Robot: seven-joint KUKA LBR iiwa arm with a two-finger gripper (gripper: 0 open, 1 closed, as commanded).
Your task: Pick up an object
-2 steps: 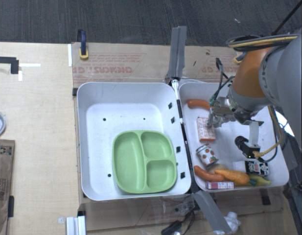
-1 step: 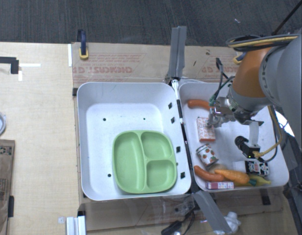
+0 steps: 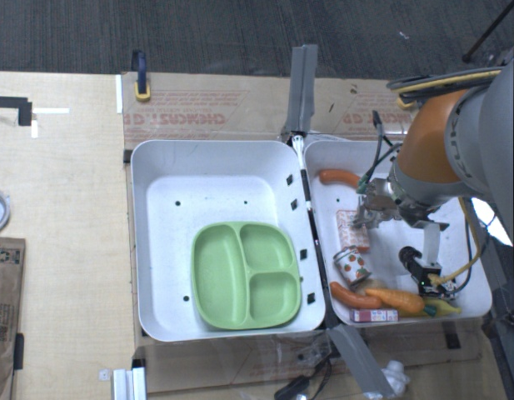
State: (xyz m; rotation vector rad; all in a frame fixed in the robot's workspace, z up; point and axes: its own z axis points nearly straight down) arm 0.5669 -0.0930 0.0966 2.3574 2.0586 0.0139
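The right bin (image 3: 481, 286) holds several small items. An orange-red sausage (image 3: 338, 177) lies near its far wall. A pale pink packet (image 3: 350, 222) sits mid-left, with a small can printed with red shapes (image 3: 351, 265) just in front of it. Along the near wall lie a red sausage (image 3: 355, 298), an orange carrot (image 3: 396, 299) and a small pink box (image 3: 381, 315). My gripper (image 3: 369, 211) hangs low over the bin's left half, right at the pink packet's upper right edge. The wrist hides what lies directly beneath it.
The left bin (image 3: 157, 223) holds a green divided plate (image 3: 246, 275). A grey divider post (image 3: 302, 90) rises between the bins at the back. A black cable and a dark clip (image 3: 416, 265) hang from the arm over the right bin's right half.
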